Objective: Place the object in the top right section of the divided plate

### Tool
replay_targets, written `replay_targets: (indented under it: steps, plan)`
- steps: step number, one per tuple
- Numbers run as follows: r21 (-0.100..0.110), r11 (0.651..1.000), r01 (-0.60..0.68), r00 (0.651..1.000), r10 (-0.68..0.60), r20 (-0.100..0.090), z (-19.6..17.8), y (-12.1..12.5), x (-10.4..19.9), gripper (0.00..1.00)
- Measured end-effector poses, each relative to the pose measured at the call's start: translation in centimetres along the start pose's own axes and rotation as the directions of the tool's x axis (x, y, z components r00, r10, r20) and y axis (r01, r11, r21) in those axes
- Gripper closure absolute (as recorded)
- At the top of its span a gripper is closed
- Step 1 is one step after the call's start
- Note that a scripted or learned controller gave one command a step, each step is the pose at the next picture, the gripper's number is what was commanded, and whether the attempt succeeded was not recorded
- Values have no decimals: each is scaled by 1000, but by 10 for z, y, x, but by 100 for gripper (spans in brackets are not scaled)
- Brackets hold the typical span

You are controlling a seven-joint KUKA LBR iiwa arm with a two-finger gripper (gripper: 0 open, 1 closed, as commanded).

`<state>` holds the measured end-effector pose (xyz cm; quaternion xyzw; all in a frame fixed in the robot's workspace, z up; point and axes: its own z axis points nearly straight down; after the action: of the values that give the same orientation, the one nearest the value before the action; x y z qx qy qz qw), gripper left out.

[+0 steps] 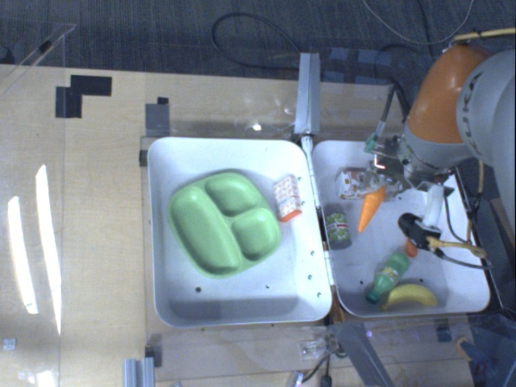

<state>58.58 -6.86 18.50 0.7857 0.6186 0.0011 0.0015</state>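
A green divided plate lies tilted in the left bin, with one large section and two smaller ones. My gripper hangs over the upper part of the right bin. An orange carrot sits directly under it, its thick end up against the gripper and its tip pointing down-left. Whether the carrot is gripped is hidden by the wrist.
In the left bin a white and red packet lies by the plate's right edge. The right bin holds a pale snack packet, a small dark can, a green bottle and a yellow banana.
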Motion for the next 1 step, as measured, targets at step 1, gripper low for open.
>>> replay_targets:
  steps: [1]
  plan:
    - [0, 979, 205, 979, -205, -1, 0, -2, 84, 100]
